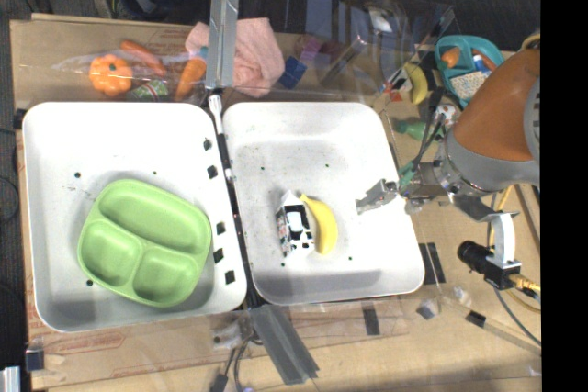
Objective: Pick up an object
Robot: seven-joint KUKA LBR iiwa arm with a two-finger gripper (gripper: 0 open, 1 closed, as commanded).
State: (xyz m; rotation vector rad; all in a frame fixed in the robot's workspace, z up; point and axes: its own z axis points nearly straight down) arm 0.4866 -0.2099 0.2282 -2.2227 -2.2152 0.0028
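A yellow banana (pixel 322 223) lies in the right bin (pixel 276 142), pressed against a small black-and-white object (pixel 294 227) on its left. A green divided plate (pixel 145 240) rests in the left bin (pixel 55 142). My gripper (pixel 375 196) hangs over the right bin's right side, a short way right of the banana and slightly above it in the view. Nothing is seen between its fingers. The grey arm with its orange band (pixel 496 110) comes in from the right.
Behind the bins lie a pink cloth (pixel 248 50), toy carrots and a small orange pumpkin (pixel 110 74) in clear plastic, and clear packaging. More toys sit at the back right (pixel 455 64). A grey divider bar (pixel 222 37) stands between the bins.
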